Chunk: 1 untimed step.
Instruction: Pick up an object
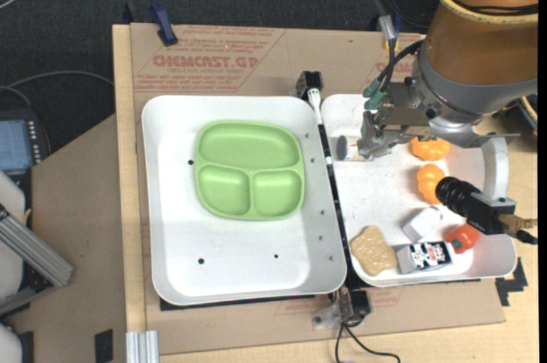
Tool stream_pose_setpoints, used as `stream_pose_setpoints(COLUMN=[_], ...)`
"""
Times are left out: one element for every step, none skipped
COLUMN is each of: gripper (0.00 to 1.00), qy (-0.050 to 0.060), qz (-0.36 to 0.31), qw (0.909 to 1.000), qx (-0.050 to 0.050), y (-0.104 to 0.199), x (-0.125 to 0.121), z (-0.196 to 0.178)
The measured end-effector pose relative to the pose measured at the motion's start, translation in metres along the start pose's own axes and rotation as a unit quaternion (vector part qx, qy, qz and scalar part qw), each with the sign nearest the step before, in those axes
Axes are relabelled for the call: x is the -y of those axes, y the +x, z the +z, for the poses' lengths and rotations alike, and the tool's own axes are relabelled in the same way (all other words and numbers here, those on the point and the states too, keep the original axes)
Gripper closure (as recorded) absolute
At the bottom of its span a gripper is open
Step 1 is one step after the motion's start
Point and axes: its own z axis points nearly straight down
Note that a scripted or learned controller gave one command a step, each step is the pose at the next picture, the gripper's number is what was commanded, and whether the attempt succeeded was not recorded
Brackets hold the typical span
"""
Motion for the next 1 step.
stream_pose_setpoints(gripper=[1.00], qy=[0.001], qz=[0.000], qw=[1.0000], qx=[0.000], y=[0.0020], x=[-0.0008], z=[-0.0930])
